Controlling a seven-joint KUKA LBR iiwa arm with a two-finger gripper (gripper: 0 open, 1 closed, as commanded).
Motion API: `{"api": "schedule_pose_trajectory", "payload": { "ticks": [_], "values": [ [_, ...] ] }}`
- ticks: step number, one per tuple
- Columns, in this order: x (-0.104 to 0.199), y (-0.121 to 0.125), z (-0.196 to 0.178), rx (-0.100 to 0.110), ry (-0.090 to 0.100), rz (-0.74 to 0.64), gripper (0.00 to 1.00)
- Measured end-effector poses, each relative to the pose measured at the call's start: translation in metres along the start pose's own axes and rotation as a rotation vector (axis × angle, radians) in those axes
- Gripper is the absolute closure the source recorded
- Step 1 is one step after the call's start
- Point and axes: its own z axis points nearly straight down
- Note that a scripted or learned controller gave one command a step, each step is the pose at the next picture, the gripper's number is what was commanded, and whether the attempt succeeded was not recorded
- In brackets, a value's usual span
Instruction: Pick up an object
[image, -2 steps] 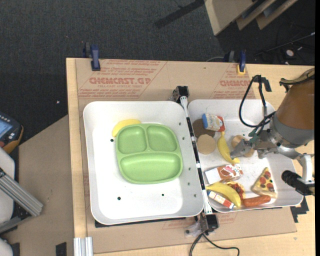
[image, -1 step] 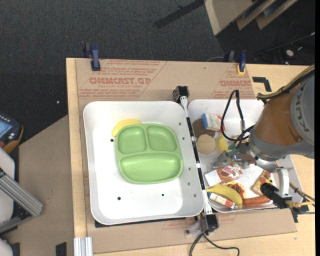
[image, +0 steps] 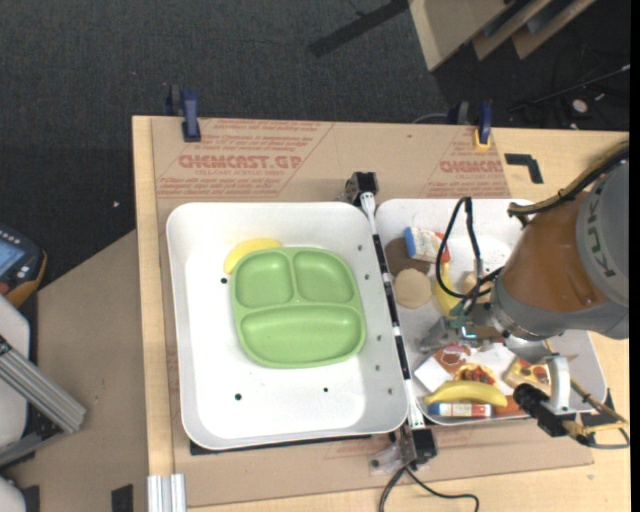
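My gripper (image: 458, 326) is down in the right bin (image: 400, 215), under the grey and orange wrist (image: 545, 275). It hangs among several small objects. A banana (image: 466, 393) lies near the bin's front edge, just below the gripper. A tan round piece (image: 411, 289) sits to the gripper's left, and a yellow object (image: 447, 293) is partly covered by the wrist. A small carton (image: 424, 243) lies at the back of the bin. A red and white item (image: 454, 356) rests between the gripper and the banana. I see nothing lifted off the bin floor.
The left bin (image: 200, 380) holds a green divided plate (image: 296, 306) with a yellow object (image: 250, 250) poking out from behind its far left corner. A pizza-like toy (image: 530, 374) lies at the right bin's front right. Black cables (image: 462, 225) loop above the right bin.
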Motion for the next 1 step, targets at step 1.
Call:
{"api": "schedule_pose_trajectory", "payload": {
  "ticks": [1],
  "values": [
    [-0.0006, 0.0014, -0.0106, -0.004, -0.003, -0.001, 1.00]
  ]
}}
